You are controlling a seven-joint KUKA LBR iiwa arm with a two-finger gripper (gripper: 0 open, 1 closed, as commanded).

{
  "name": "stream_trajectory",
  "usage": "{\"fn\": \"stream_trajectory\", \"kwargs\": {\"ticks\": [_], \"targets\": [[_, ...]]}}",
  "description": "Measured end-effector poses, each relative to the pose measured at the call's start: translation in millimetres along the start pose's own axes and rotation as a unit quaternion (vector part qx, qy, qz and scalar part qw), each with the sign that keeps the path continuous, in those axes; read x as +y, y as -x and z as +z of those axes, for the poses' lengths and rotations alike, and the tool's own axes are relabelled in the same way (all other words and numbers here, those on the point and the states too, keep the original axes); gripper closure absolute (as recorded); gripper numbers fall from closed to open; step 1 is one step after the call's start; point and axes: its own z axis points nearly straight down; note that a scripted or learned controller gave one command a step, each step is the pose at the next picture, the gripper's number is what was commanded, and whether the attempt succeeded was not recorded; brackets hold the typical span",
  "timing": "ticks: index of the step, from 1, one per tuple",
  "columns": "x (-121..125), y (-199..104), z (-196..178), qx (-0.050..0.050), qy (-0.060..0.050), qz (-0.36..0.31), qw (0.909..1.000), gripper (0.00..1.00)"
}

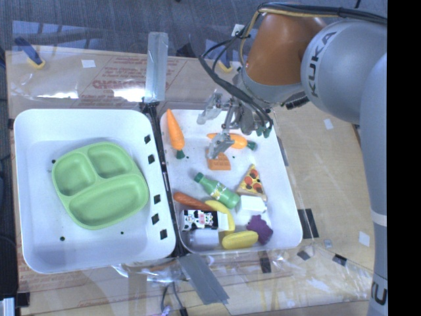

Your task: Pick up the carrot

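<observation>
**Gripper low over the right bin's far end**

Your grey arm reaches in from the right, its two-finger gripper (pixel 222 131) spread open, gripping nothing. The long orange carrot (pixel 174 131) lies just left of it, by the right white bin (pixel 287 196)'s left wall. The left white bin (pixel 26 176) holds a green divided plate (pixel 99 183).

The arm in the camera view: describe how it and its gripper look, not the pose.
The arm is thick, rounded and grey, with KUKA lettered in white on its side and a glossy orange band above the wrist. Black cables loop beside the wrist. The gripper is a small silver-grey metal assembly with thin fingers.
</observation>
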Motion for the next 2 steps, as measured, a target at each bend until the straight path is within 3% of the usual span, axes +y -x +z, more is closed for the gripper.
{"fn": "stream_trajectory", "kwargs": {"ticks": [1, 2], "targets": [[11.4, 15.4, 118.4, 0.003, 0.001, 0.047, 0.9989, 0.00], [9.1, 20.7, 98.9, -0.006, -0.002, 0.045, 0.9990, 1.00]]}}
